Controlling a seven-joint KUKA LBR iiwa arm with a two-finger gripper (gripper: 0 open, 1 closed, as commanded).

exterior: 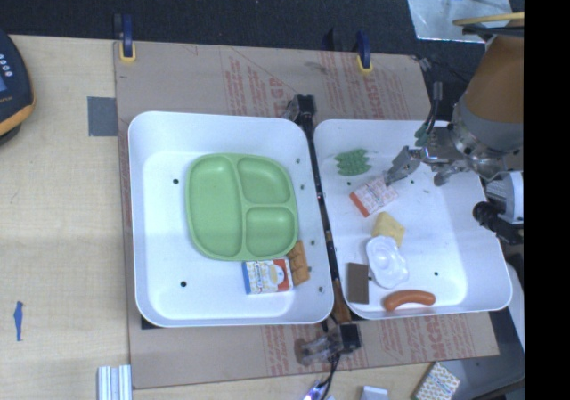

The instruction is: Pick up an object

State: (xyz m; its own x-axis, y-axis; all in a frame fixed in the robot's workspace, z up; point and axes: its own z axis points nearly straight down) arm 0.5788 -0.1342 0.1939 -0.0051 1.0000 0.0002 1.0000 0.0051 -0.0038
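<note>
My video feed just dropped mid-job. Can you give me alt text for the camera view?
The hand hovers over the right bin, just above a small red-and-white packet. That bin also holds a green leafy item and a sausage; the left bin holds a green divided plate.

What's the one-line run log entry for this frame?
arm: over right bin | gripper: just above red-and-white packet | holding: nothing visible | left bin: green tray, small carton
</note>
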